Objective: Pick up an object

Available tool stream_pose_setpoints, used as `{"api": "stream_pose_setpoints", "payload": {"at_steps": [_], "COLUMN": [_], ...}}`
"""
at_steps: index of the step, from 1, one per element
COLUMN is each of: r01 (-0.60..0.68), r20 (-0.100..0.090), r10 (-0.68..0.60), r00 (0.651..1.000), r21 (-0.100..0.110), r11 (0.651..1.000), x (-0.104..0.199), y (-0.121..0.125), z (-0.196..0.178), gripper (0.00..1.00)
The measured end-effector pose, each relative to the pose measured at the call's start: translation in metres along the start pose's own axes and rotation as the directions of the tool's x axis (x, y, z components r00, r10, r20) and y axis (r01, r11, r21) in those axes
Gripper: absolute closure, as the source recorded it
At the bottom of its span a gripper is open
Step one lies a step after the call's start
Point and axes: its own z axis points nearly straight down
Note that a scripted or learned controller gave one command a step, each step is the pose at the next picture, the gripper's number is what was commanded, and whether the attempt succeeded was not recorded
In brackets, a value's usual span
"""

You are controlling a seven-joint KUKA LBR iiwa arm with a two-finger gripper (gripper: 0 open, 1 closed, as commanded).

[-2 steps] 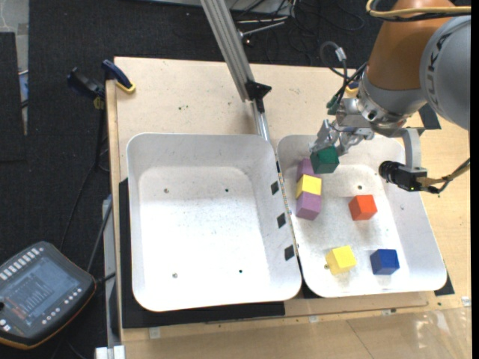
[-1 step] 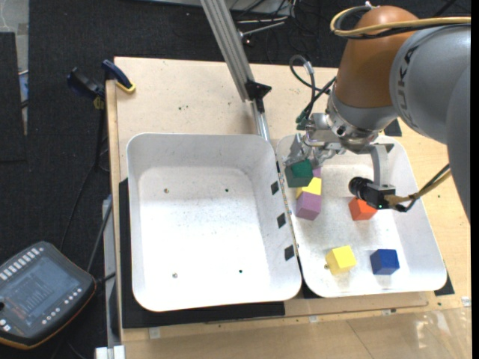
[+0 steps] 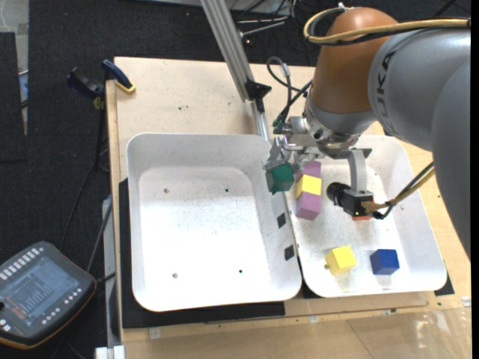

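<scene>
Your gripper [image 3: 283, 169] hangs over the divider between the bins, and a green block [image 3: 281, 177] seems clamped in its fingers, though the view is cluttered. The grab looks made; you've still to lift clear.

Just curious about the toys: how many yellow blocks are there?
2: one yellow block at the right bin's front, another atop the purple block under the arm, which may hide more.

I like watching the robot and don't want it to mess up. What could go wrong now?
The claw sits right over the green block, at the rim between the two bins; the block might slip and land in either one.
The purple and yellow block sits close beside it, so the claw may bump it.
</scene>
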Motion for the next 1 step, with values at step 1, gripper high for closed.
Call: {"api": "stream_pose_setpoints", "payload": {"at_steps": [1], "r01": [0.0], "r20": [0.001], "r10": [0.0], "r00": [1.0], "r21": [0.001], "r11": [1.0], "x": [0.0417], "y": [-0.0244], "z": [-0.0044], "gripper": [1.0]}}
